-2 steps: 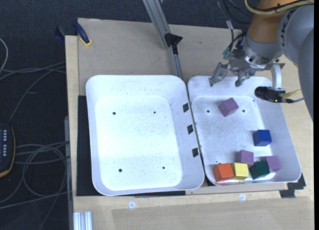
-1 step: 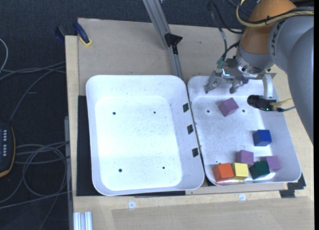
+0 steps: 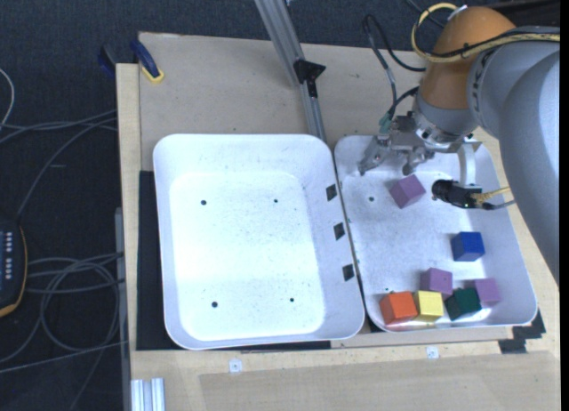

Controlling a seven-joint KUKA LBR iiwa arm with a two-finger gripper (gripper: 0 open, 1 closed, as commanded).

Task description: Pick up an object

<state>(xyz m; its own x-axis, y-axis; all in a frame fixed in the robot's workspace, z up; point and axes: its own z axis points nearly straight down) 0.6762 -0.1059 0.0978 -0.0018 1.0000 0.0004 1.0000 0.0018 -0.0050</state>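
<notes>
My gripper hangs over the far end of the right bin, its two fingers spread open with nothing between them. A light purple block lies tilted on the bin floor just in front of the fingertips, apart from them. Further toward the near end sits a blue cube. Along the near wall lie an orange block, a yellow block, a green block and two small purple blocks.
The left bin stands beside the right one, with black clips along the shared edge. A slanted metal pole rises behind the bins. A black fitting with a yellow cable juts over the right bin.
</notes>
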